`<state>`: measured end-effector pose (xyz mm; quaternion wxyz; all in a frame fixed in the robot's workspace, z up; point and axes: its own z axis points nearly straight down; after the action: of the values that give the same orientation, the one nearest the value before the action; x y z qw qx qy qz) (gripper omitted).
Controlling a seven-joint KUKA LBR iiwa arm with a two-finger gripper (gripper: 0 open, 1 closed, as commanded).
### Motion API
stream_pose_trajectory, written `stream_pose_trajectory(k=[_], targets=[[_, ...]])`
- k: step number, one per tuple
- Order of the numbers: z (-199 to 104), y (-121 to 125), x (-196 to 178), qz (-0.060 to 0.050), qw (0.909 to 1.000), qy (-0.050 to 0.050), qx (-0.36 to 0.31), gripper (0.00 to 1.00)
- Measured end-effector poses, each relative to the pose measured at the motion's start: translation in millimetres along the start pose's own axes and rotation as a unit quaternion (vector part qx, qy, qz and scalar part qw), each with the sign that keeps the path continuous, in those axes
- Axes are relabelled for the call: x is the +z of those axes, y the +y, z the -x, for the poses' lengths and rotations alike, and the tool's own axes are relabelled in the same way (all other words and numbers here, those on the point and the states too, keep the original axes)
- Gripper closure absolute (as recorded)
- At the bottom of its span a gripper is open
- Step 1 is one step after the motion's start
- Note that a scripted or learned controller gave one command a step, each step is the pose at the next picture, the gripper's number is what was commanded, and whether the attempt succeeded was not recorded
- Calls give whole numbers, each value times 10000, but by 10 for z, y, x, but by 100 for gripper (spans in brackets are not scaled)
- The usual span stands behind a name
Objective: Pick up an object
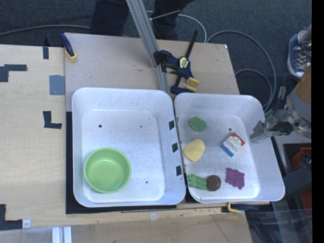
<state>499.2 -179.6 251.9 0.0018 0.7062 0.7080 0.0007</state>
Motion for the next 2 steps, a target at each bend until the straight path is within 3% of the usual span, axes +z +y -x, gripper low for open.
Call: stream_pose_trajectory(k=[2], targets=[[-1059,67,67,-31,10000,15,-16,100]])
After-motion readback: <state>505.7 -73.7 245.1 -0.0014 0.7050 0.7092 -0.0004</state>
